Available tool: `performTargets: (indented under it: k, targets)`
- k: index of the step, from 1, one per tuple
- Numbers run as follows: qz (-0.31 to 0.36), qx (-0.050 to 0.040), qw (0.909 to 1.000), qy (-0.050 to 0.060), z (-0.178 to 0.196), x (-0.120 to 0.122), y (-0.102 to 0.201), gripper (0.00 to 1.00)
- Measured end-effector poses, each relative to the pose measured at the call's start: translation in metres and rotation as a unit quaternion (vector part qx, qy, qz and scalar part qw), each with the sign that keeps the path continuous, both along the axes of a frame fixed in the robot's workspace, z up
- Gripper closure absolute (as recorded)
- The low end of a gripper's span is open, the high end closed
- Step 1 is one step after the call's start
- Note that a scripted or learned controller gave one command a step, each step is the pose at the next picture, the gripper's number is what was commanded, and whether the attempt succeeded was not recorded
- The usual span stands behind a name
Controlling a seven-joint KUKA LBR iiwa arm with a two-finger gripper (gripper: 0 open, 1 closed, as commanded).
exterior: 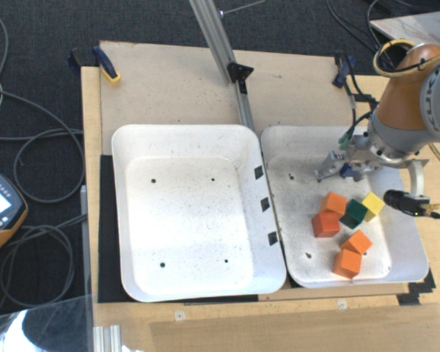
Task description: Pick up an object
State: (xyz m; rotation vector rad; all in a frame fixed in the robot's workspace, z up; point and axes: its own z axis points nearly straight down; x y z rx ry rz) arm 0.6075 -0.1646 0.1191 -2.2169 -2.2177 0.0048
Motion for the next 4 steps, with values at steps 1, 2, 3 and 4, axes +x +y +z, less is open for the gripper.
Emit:
performTargets:
  k: [1,2,3,4]
  targets:
    - [0.0,-0.0003,1.0,-0.004,0.015,0.002,0.0,1.0]
    - [0.0,-0.0019,1.0,-0.006,0.062,-0.002,-0.005,1.0]
    - [0.001,-0.0017,1.0,-0.006,0.104,0.0,-0.005,1.0]
    - [0.002,0.0001,1.0,-0.003,0.106,-0.01,0.039,1.0]
